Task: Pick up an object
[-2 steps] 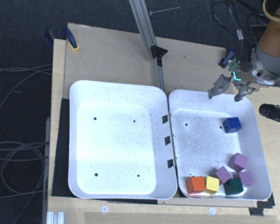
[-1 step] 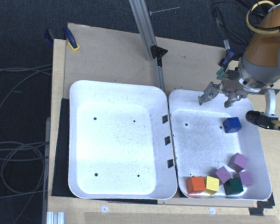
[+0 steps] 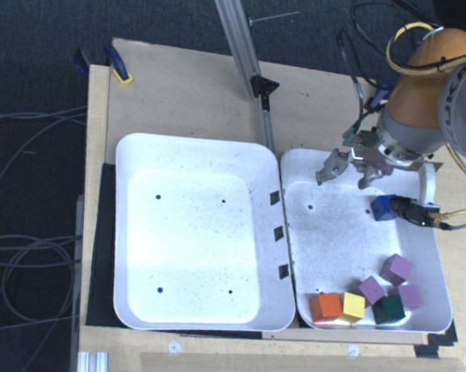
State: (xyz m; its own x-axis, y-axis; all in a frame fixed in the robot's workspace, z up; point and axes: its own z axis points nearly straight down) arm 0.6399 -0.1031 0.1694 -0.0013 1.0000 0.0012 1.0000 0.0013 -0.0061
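Gripper (image 3: 349, 173) hangs at upper right of frame, fingers spread, nothing between them. Your targets cluster lower right in the right bin (image 3: 326, 230): orange block (image 3: 327, 306), yellow block (image 3: 354, 305), purple blocks (image 3: 397, 268). Likely light, rigid, smooth; grip across flat opposite faces.

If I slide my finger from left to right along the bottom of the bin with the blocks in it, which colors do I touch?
Orange block → yellow block → dark green block. The purple blocks sit further back in the right bin, so they are left out of this row.
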